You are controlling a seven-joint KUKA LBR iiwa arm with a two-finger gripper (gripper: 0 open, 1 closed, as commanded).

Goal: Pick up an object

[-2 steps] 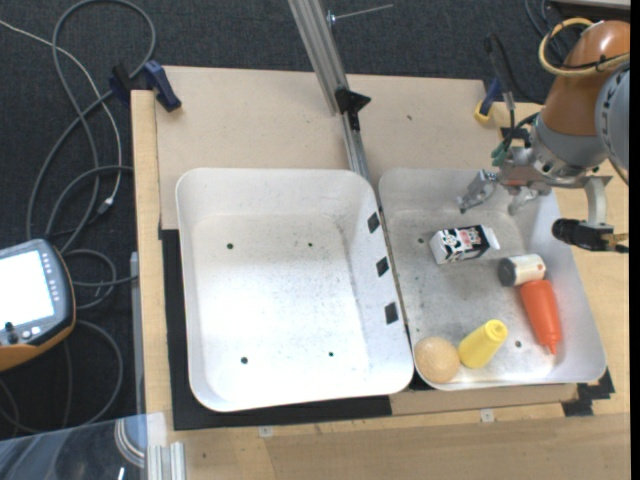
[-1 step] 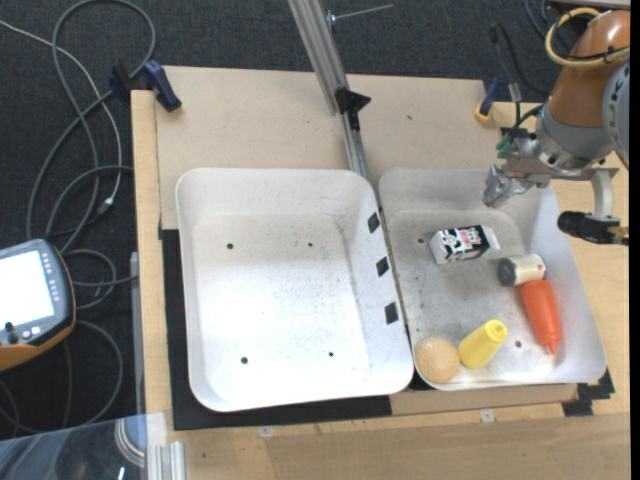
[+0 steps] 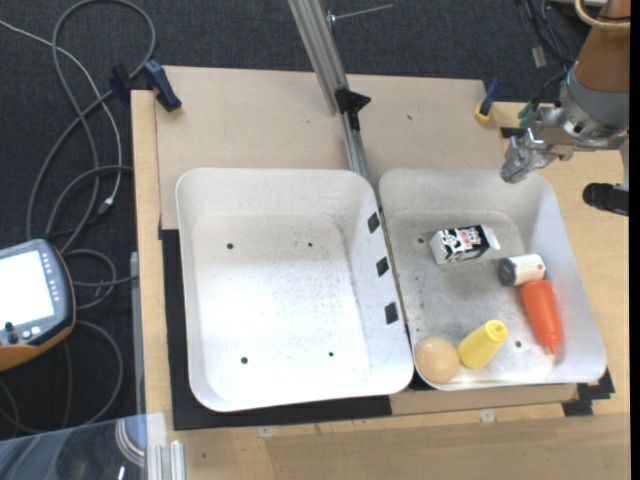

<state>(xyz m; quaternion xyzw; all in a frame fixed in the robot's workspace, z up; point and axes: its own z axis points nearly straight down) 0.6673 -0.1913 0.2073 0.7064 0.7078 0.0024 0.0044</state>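
The jaws (image 3: 516, 166) hang at the far right corner of the right bin (image 3: 565, 268), just over its rim, and they are too small and blurred for me to tell how far apart they stand; nothing shows between them. Above them the grey wrist and orange band of the arm (image 3: 605, 63) run up to the picture's right edge, where the rest of the arm is cut off.

Five things lie in the right bin. A small black-and-white carton (image 3: 464, 243) rests on its side near the middle; its print cannot be read. To its right sits a white cylinder with a dark end (image 3: 521, 268), and touching or just beside that an orange carrot-shaped piece (image 3: 542, 314) points toward the near wall. By the near rim a yellow bottle-like object (image 3: 482, 344) lies tilted, just beside a round tan object (image 3: 436, 359) in the near left corner. All five are well apart from the jaws.

The left bin (image 3: 200, 208) shows a speckled white floor with a few dark dots. A metal post (image 3: 320, 38) slants up from between the bins and leaves the top of the view. A blue clamp (image 3: 160, 85) grips the bench (image 3: 250, 118) at its far left corner, and another clamp (image 3: 487, 106) sits near the far right, partly hidden by the arm. On the dark floor at left lie loose cables (image 3: 85, 168) and a handheld pendant (image 3: 30, 303), its left side cut off.
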